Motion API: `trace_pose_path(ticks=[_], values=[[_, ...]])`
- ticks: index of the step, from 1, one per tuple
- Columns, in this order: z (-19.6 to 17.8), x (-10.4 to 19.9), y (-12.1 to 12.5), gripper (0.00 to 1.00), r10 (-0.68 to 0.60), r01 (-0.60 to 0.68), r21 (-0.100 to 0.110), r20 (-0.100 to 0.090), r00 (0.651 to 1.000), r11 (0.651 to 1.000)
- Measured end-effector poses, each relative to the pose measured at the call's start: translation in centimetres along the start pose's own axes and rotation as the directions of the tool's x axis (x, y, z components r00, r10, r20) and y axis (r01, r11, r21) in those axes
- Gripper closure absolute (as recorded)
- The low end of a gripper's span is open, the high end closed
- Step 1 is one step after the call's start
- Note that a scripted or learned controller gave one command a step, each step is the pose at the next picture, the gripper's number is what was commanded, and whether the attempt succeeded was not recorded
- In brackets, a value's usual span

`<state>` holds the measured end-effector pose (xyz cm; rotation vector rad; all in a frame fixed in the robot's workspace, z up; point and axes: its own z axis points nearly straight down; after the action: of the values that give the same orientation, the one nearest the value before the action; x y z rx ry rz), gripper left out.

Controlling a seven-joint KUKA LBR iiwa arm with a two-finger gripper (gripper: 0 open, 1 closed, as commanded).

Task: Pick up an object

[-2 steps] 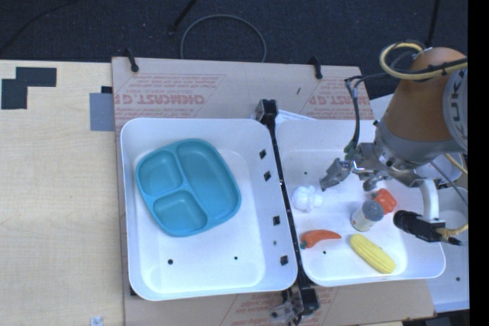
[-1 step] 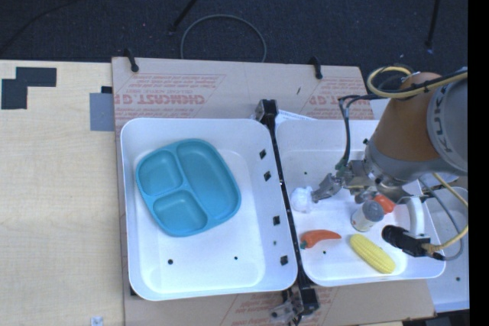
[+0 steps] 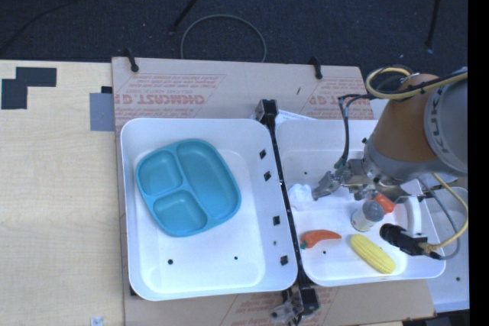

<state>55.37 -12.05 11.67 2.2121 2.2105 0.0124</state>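
The pincer [image 3: 327, 185] hangs low in the right bin [image 3: 321, 141]; whether it is wide or narrow, I cannot tell. Below it lie a bumpy yellow corn cob [image 3: 372, 253] and an orange carrot [image 3: 319, 237].

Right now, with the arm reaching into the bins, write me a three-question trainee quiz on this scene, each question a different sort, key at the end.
1. True or false: the blue plate lies in the left bin.
2. Multiple choice: which item lies nearest the front edge of the right bin? A) corn cob B) blue plate C) white crumpled item
3. Fill in: the orange carrot lies to the ____ of the corn cob in the picture.

Key: 1 true; 2 A; 3 left.

Note for the trainee: the gripper sits over the right bin, near the white crumpled item, with nothing seen between its fingers.
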Motion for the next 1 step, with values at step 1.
trace_pose_path(ticks=[1], values=[[-0.36,-0.10,-0.38,1.00,0.008,-0.008,0.014,-0.002,1.000,1.000]])
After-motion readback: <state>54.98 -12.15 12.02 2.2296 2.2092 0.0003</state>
